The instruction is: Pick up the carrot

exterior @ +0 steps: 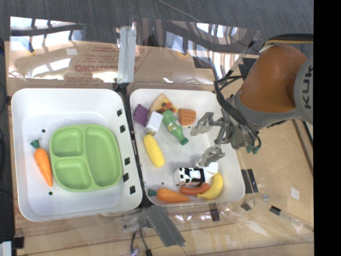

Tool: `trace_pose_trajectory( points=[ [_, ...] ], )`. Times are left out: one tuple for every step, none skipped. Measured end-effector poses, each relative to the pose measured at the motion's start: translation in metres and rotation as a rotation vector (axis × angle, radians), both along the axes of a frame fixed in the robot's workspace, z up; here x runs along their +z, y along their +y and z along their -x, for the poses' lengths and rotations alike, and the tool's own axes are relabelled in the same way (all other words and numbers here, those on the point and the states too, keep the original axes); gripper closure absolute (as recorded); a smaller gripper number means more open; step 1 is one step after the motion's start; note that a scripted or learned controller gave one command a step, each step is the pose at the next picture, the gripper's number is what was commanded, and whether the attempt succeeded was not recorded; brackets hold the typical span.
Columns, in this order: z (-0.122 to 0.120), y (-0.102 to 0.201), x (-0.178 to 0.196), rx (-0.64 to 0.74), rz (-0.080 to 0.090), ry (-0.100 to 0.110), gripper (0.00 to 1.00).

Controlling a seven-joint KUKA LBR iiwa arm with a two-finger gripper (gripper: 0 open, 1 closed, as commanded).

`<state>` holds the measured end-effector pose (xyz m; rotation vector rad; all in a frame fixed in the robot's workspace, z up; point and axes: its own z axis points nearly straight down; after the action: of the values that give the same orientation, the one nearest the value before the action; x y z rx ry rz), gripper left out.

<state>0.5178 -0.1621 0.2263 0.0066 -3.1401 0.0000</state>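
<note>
Along the near edge of the right bin [187,94] lies a carrot [171,196], orange with its green end toward the bin's left corner. Just right of it a banana [213,188] curves around a red sausage-like piece [194,188], and a black-and-white cow toy [191,175] sits touching those two from behind. Farther back in the same bin are a corn cob [153,149], a green bottle [175,126], a small white block [154,122], a purple piece [141,113], a pizza slice [162,103] and an orange square piece [187,116] (these last five crowd together near the far-left corner).

Over the right half of that bin hangs the end effector [208,141], its two metal fingers spread wide with nothing between them; one fingertip is near the orange square, the other just behind the cow toy. The grey arm [272,84] with its orange band comes in from the right, above the bin's rim.

The left bin [21,97] holds a green divided plate [85,157] with three compartments, nothing in them. A second carrot [43,166] lies beside the plate on its left, green top pointing away from the viewer, well apart from the end effector. A wooden table [277,164] carries both bins.
</note>
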Motion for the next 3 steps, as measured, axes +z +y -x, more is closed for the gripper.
trace_pose_trajectory(
  points=[
    [0.006,0.050,-0.050,-0.439,-0.001,0.004,0.00],
    [0.041,0.017,-0.019,-0.658,0.001,-0.001,0.00],
    [0.040,0.058,-0.135,-0.685,-0.001,-0.002,0.00]
  ],
)
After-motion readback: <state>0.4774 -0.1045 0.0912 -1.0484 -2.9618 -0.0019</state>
